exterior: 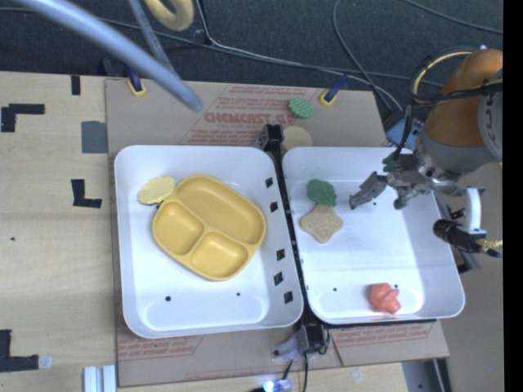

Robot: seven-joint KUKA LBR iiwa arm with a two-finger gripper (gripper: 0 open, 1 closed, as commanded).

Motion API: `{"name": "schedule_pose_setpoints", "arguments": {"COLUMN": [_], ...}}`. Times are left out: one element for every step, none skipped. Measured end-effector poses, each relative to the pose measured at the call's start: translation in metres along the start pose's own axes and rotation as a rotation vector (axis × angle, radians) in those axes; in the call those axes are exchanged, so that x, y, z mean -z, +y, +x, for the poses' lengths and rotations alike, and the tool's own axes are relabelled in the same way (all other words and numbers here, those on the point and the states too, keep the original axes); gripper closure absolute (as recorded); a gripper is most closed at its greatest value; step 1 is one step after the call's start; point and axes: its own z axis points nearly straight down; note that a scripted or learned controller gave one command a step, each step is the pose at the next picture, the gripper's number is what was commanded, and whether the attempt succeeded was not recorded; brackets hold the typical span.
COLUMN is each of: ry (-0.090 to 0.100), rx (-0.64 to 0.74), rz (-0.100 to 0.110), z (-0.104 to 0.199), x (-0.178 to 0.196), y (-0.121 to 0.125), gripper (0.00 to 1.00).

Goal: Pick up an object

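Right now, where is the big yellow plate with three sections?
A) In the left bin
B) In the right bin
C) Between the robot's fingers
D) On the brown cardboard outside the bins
A: the yellow plate lies flat in the left bin, while the gripper hangs over the right bin with nothing between its fingers.

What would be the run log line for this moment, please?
gripper: open, over right bin, holding nothing | nearest: green piece | pick: not yet done
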Motion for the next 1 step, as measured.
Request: {"name": "schedule_pose_setpoints", "arguments": {"ry": [-0.002], "rx": [0.003], "rz": [-0.013], "z": [0.0002], "x": [0.0070], "y": [0.0031], "gripper": [0.00]}}
